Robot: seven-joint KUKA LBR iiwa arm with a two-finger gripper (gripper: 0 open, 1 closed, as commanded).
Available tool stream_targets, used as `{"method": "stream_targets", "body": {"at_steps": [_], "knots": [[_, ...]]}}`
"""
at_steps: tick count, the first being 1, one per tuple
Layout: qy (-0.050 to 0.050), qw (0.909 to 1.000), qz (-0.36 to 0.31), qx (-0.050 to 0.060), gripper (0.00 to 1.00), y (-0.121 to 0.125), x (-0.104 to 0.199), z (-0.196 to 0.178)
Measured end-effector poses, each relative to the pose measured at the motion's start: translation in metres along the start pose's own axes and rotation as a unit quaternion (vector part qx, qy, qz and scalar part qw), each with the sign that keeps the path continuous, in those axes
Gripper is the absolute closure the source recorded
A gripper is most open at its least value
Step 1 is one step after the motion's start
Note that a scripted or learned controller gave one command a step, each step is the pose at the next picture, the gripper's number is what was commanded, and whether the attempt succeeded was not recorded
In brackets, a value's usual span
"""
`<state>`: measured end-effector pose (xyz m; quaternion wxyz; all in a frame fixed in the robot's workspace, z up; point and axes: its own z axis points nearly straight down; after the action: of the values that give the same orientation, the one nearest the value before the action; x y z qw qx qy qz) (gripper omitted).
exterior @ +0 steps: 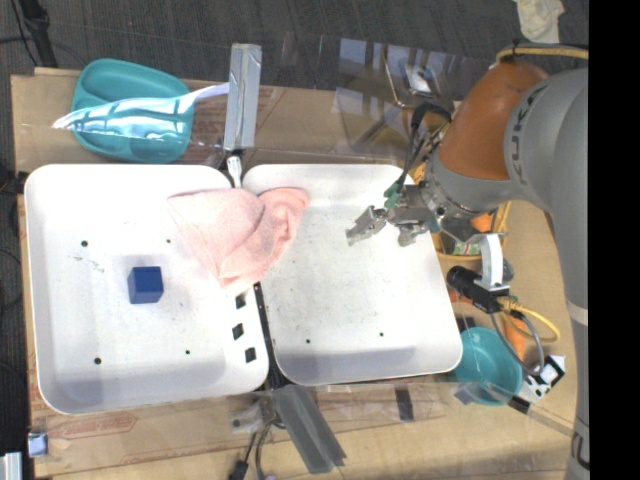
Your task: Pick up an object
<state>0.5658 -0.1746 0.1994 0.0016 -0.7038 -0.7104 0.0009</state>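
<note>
A small blue cube lies in the left bin. A pink cloth is draped over the divider, spread across both bins. My gripper hangs over the upper right part of the right bin, to the right of the cloth and apart from it. Its fingers stand open with nothing between them.
A teal scoop rests on the bench behind the left bin. A teal cup and cables sit by the right bin's front right corner. A grey bar stands upright behind the divider.
</note>
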Motion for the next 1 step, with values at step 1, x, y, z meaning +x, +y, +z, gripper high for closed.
{"method": "stream_targets", "body": {"at_steps": [1], "knots": [[0.000,0.9992,-0.040,-0.001,0.00,0.0683,0.1190,0.0081]]}}
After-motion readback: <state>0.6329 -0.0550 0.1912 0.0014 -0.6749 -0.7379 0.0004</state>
